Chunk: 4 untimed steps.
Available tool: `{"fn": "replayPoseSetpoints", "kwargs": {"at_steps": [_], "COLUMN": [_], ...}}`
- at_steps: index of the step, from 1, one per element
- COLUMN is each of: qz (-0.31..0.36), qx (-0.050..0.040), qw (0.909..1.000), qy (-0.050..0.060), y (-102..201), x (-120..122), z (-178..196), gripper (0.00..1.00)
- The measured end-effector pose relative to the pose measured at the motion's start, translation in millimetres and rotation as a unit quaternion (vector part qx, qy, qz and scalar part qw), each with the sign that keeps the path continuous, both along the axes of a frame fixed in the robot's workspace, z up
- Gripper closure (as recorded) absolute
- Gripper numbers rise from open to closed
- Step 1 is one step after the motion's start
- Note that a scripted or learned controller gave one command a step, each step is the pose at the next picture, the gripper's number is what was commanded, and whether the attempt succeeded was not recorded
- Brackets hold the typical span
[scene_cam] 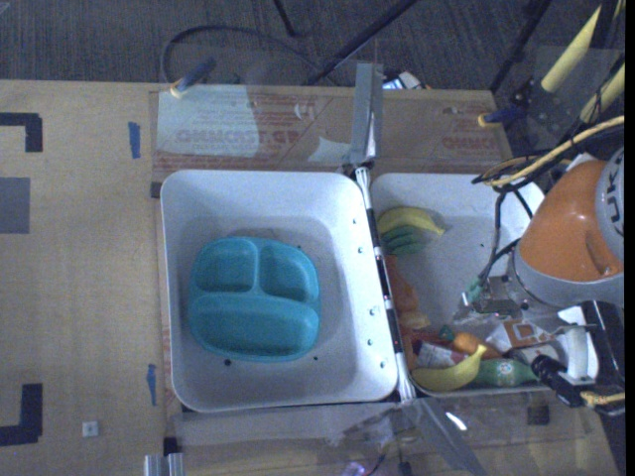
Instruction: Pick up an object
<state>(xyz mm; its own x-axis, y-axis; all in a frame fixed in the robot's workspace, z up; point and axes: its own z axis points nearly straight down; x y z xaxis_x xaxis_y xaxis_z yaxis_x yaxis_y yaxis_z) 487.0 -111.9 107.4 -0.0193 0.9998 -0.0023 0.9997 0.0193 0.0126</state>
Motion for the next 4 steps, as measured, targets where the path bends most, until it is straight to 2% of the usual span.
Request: {"fn": "replayPoseSetpoints", "kwargs": {"at_steps": [1,2,3,4], "qz": [0.0,0.04,-0.032,-0.033], "qx": [0.0001,0.001,0.0008,0.0006], "qw": [1.0,0.9992,0.9995,0.9995], "qy": [0.001,0.006,0.006,0.005], "y": [0,81,19,18], "x": [0,-1,-2,-2], "z": [-1,77,-6,3], "gripper": [0.0,0.0,0.0,1.0]}}
